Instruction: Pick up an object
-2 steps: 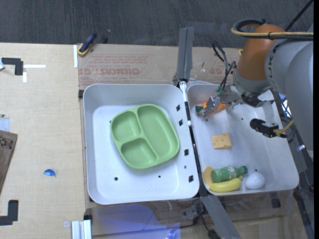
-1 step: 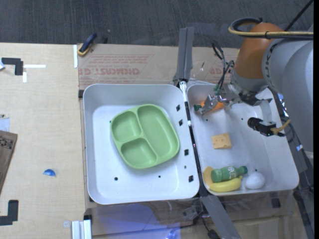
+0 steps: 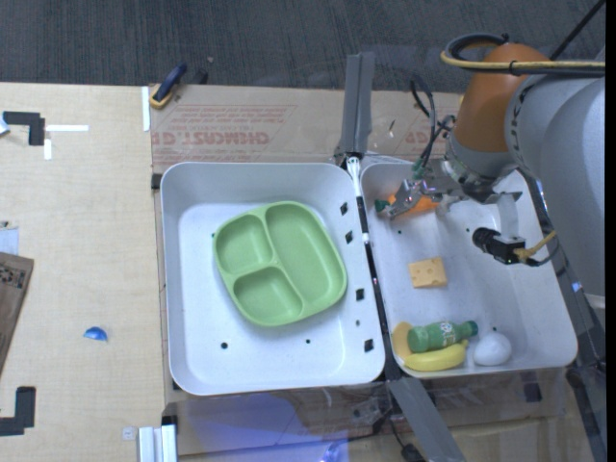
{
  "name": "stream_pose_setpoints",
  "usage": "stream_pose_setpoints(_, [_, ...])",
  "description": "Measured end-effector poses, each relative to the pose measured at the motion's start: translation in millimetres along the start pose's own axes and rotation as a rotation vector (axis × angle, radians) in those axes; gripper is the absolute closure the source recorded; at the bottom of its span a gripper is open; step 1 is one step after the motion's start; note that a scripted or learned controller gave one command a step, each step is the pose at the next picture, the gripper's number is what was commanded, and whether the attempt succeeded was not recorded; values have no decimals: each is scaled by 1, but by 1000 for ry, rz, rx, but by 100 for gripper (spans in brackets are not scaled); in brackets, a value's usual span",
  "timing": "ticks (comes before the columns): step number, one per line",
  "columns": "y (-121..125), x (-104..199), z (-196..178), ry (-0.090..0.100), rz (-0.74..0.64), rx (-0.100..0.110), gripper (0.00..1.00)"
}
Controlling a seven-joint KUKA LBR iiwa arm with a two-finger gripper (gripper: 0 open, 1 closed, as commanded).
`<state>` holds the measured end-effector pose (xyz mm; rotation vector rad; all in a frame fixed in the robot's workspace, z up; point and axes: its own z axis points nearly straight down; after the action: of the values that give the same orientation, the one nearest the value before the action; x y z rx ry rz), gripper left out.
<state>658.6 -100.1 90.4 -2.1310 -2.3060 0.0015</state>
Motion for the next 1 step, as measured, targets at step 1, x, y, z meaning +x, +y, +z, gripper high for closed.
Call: stream_pose_setpoints(1, [-62, -26, 1, 0, -125, 2, 0])
